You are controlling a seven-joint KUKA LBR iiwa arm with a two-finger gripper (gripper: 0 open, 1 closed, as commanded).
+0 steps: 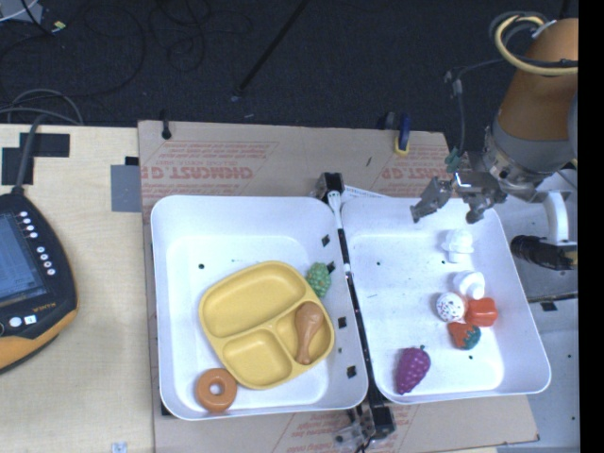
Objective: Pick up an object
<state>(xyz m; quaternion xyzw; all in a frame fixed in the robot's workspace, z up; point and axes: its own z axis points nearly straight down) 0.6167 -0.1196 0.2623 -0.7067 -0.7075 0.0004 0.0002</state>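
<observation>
Grey gripper fingers spread above right bin, holding nothing

The arm is running out of the picture at the upper right, so its upper links are cut off. The handheld controller is being cropped by the left edge, its screen too blurred to read. The green toy is lying partly hidden behind the yellow tray's rim. The small white pieces are too small to identify. A dark fitting is being clipped by the bottom edge.
</observation>
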